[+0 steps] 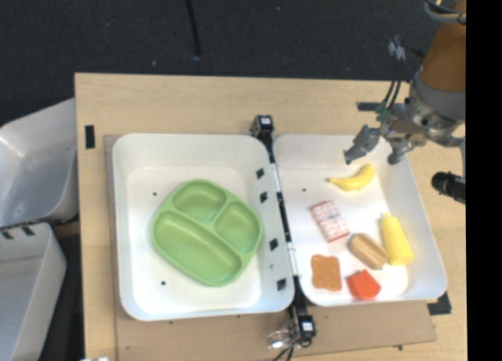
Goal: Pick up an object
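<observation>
Banana (352,179) lies untouched at the upper middle of the right bin (420,218) while the gripper (382,147) hovers just above it, fingers spread and holding nothing, so the whole pickup remains ahead.

The bench (196,104) looks like pale, matt wood laminate. Both bins (133,273) are smooth white plastic with a faint sheen. The green divided plate (206,231) is glossy moulded plastic. At three o'clock, the banana (352,179) and corn cob (396,239) look like smooth toy plastic.
</observation>
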